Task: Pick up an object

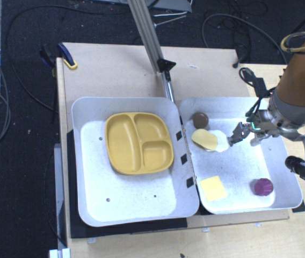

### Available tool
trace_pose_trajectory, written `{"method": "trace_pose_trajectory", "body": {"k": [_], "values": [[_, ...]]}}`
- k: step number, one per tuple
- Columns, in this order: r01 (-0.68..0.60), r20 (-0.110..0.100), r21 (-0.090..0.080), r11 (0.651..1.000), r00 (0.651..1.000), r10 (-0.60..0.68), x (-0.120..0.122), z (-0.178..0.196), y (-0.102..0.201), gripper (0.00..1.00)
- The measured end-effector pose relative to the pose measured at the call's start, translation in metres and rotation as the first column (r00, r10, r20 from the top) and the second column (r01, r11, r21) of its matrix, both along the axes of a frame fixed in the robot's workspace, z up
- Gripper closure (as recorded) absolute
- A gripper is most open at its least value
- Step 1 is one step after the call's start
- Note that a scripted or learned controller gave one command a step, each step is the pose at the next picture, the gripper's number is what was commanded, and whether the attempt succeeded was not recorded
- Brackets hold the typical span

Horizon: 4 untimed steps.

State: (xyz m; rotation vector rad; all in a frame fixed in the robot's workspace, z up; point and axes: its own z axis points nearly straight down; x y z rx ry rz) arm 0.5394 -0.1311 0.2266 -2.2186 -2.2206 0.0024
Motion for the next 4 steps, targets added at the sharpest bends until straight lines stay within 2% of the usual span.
{"method": "trace_pose_trajectory", "body": {"k": [1, 2, 3, 4], "values": [[0.000, 0.002, 0.000, 1.000, 1.000, 0.000, 0.001, 0.001, 0.000, 0.00], [0.002, 0.000, 0.000, 1.000, 1.000, -0.002, -0.002, -0.042, -0.002, 0.00], [0.003, -0.004, 0.000, 1.000, 1.000, -0.003, -0.011, -0.103, -0.004, 0.00], [0.002, 0.004, -0.002, 1.000, 1.000, -0.002, -0.010, -0.134, -0.004, 0.00]]}}
